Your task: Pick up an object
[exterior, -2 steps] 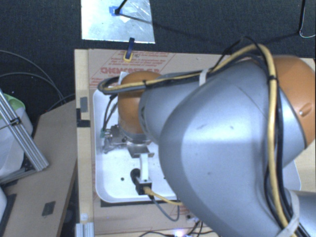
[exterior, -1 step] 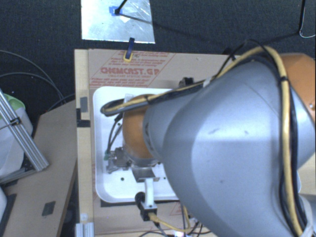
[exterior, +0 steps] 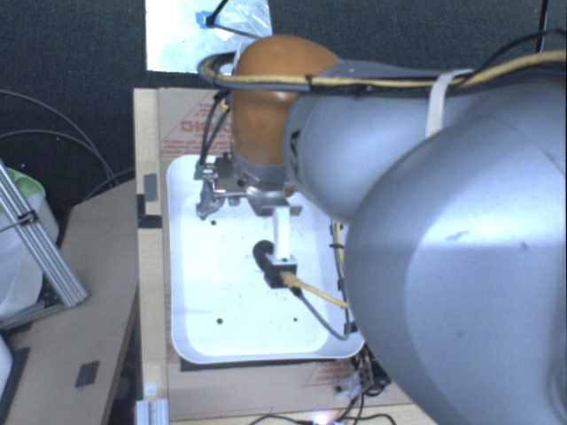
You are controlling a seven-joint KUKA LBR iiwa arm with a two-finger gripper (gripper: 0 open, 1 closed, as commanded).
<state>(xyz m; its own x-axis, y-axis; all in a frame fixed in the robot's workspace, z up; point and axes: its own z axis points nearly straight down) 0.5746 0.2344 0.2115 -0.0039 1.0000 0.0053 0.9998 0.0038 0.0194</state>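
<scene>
View from above, at a slant, onto a table (exterior: pixel 151 273) with a shallow white bin (exterior: pixel 190 264) on it. A large grey robot arm (exterior: pixel 443 237) reaches in from the right and covers most of the right half of the view, including the right side of the bin. An orange band (exterior: pixel 266 96) wraps the arm above its wrist, near the top centre.

Below the band, the metal end effector (exterior: pixel 211 200) hangs over the far left part of the bin, close to its floor. From this angle it cannot be told whether the end effector is released or clenched, and nothing can be seen in its grasp.

The visible floor of the bin is plain white, with a few small dark specks (exterior: pixel 220 320) scattered over it; they are too small to identify. No object to pick up can be made out on the bare part of the bin, and the arm hides the rest, so where that object lies cannot be told.

A sheet of brown cardboard with red print (exterior: pixel 186 127) lies under the far edge of the bin. Beyond it, a shiny pale sheet (exterior: pixel 208 20) sits against a dark background. At the far left edge stand slanted metal rails (exterior: pixel 35 246), and thin dark cables (exterior: pixel 53 140) curve across the dark surface above them.
</scene>
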